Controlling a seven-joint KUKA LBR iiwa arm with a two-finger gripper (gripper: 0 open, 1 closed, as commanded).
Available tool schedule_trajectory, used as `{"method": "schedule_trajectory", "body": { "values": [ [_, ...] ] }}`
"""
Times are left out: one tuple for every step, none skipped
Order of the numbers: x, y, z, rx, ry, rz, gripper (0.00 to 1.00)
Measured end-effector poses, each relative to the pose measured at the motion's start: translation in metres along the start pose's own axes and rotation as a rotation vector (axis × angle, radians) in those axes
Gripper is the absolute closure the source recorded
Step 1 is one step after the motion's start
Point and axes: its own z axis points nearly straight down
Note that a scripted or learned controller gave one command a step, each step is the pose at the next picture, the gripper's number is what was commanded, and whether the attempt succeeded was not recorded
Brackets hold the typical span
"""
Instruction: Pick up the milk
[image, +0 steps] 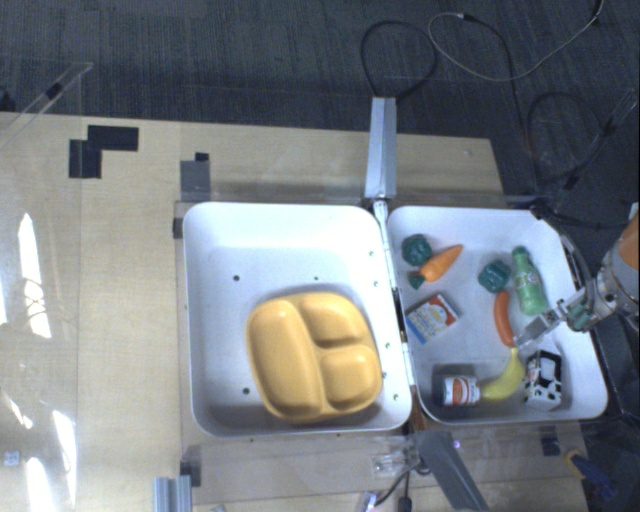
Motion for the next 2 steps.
{"method": "schedule_trajectory", "body": {
  "values": [
    [-0.018, -0.008, 0.108, -0.005, -0.006, -0.094, 0.00],
    [-0.018, -0.005, 0.096, -0.009, -0.005, -0.097, 1.00]
  ]
}}
